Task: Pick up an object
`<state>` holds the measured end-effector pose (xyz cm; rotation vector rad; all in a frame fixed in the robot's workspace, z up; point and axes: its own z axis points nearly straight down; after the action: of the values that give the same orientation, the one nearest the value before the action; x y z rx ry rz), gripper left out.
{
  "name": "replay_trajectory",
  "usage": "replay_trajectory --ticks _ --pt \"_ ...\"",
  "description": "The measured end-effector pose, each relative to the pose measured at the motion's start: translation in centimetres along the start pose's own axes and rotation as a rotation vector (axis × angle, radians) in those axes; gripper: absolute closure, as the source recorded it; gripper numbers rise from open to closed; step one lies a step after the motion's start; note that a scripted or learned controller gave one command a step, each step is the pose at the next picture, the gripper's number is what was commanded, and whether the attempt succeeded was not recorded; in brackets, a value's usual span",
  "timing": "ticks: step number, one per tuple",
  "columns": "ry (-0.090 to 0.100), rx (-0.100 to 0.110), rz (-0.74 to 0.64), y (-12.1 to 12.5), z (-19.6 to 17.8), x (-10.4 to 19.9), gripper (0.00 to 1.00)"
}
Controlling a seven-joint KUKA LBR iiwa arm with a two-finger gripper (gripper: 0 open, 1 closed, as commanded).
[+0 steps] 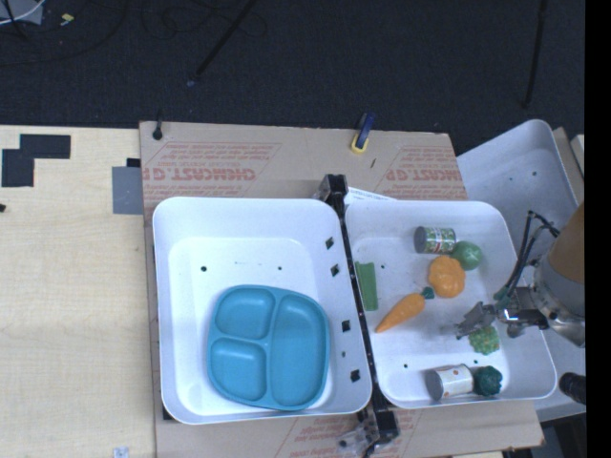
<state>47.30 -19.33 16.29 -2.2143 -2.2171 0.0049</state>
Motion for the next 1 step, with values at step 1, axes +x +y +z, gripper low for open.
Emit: replay_trajectory --ticks 1 --pt "0.0 -0.002 0.0 0.3 4.65 0.91 0.0"
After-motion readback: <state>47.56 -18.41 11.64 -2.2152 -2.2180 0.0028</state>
